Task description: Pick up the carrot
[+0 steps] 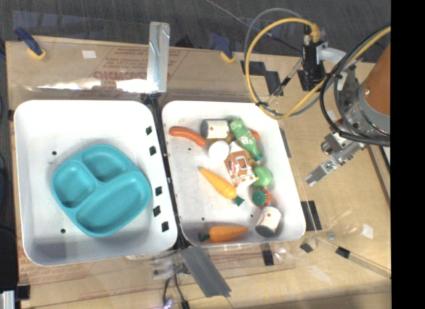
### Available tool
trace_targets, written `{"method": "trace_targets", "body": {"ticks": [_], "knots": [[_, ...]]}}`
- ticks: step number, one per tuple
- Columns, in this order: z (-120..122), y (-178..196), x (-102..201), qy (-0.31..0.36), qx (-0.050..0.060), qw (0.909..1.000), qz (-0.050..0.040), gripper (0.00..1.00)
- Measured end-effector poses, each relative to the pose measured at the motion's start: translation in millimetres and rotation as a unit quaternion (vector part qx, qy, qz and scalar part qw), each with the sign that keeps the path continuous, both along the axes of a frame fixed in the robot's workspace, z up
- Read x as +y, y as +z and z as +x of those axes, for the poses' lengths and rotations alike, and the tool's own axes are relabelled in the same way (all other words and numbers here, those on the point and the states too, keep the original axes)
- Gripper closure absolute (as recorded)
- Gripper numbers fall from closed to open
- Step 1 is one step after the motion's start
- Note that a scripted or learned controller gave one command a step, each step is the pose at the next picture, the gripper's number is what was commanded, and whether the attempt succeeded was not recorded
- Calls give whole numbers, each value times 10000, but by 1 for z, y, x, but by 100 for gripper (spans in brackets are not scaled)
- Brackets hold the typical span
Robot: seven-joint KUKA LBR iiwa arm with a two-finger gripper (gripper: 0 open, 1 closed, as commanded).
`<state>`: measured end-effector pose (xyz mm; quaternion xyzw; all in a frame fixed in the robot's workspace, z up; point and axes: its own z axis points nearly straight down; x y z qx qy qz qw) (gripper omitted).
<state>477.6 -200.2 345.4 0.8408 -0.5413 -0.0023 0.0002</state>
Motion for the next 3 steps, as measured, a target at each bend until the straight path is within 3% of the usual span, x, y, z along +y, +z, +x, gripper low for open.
{"method": "trace_targets", "body": {"ticks": [1, 2, 3], "knots": [[40, 68, 1, 1355, -39, 9908, -10, 100], [6, 25, 8, 3088, -39, 9511, -3, 100], [54, 115, -8, 4132, -78, 9106, -17, 100]]}}
